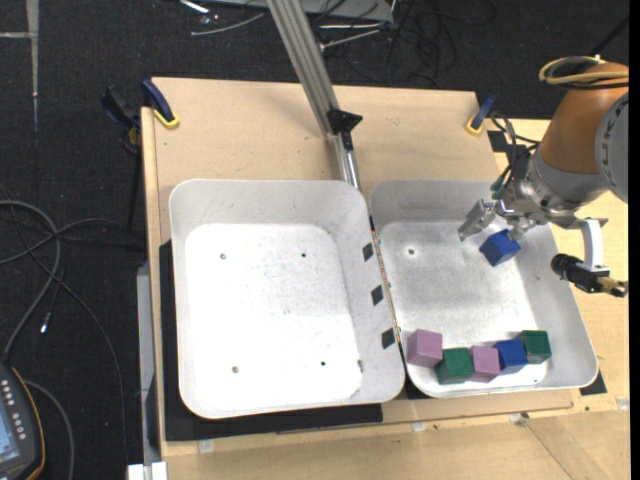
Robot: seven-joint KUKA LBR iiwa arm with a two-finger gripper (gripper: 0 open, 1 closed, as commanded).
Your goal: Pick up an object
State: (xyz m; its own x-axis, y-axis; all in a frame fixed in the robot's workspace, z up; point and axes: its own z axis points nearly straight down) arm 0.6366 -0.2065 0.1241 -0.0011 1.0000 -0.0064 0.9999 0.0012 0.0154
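— Any labels or numbers you can read from your end?

— None here. I see no lettering on the white bins (270, 200), and the blocks (480, 356) at the near right carry no marks I can make out.

— What about that device (18, 430) at the near left edge?

— Its screen shows something, but it's too small for me to read.

The arm (590, 138) is cut off by the right edge of the picture. The gripper (497, 230) covers the top of a blue block (499, 249); if the block is between the fingers is not clear. A screen (15, 430) at bottom left is cut by the edge.
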